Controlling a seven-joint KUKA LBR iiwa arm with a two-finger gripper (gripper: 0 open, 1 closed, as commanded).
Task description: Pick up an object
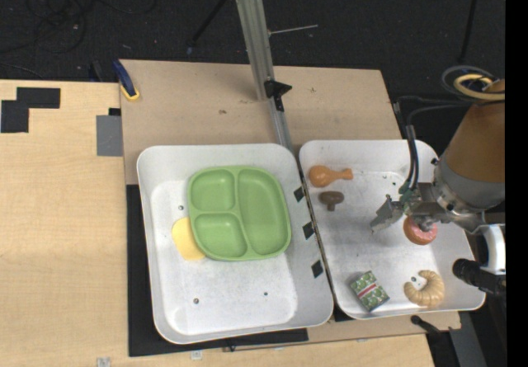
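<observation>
A red, doughnut-like object lay in the right bin, just beside the tool. The tool's fingers appeared spread, with nothing seen between them, so no grasp was judged made; closing and lifting remained. A croissant, green packet and orange toy lay further off.

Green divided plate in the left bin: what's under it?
A yellow object pokes out from under the green divided plate at its left edge; its covered part, and anything else beneath, cannot be seen.
</observation>
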